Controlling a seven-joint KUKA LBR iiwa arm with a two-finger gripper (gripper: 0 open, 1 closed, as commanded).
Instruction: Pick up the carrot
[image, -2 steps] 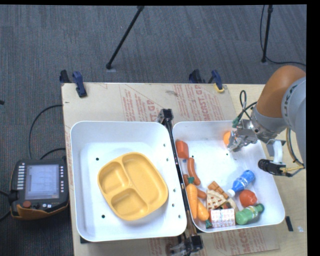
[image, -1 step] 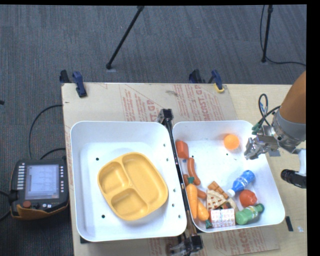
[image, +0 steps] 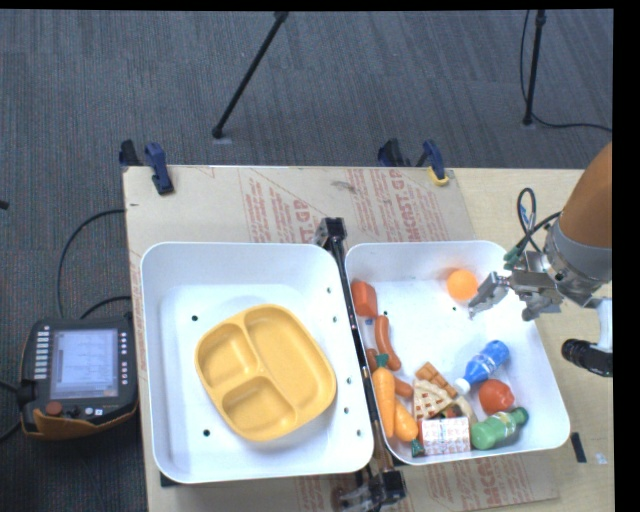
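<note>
The carrot (image: 384, 398), orange with a small green top, lies lengthwise along the left wall of the right bin (image: 420, 252), near its front. My gripper (image: 508, 301) hangs over the right side of that bin, well to the right of and behind the carrot. Its fingers (image: 486, 296) are spread open with nothing between them. An orange ball (image: 462, 285) sits just left of the gripper.
Packed around the carrot are red sausages (image: 387, 343), a waffle-like piece (image: 435, 392) and a small box (image: 445, 435). A blue bottle (image: 487, 362), a red fruit (image: 496, 396) and a green bottle (image: 498, 430) lie at the front right. The left bin (image: 165, 300) holds a yellow divided plate (image: 265, 372).
</note>
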